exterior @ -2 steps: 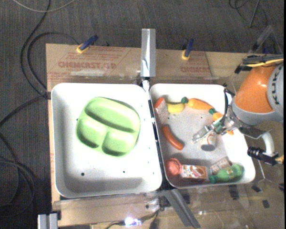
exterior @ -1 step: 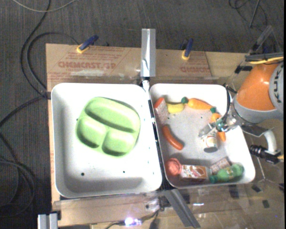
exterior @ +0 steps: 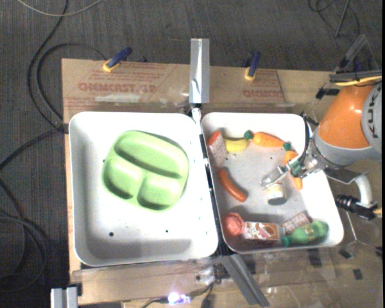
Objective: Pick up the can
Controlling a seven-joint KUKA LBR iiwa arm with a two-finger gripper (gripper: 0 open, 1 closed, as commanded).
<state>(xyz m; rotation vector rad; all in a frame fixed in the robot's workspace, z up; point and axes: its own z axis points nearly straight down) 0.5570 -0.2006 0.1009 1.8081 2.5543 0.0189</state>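
You had the end effector down inside the right bin, reaching in from the right rim. Can't tell whether it was apart or together; the view was too blurred there. The can sat just below it, near the bin's middle-right, touching or nearly touching the tip; no grasp was visible. Around it: hot dog to the left, banana and carrot along the far wall, red-capped bottle and green toy along the near wall. The left bin held the green moulded piece.
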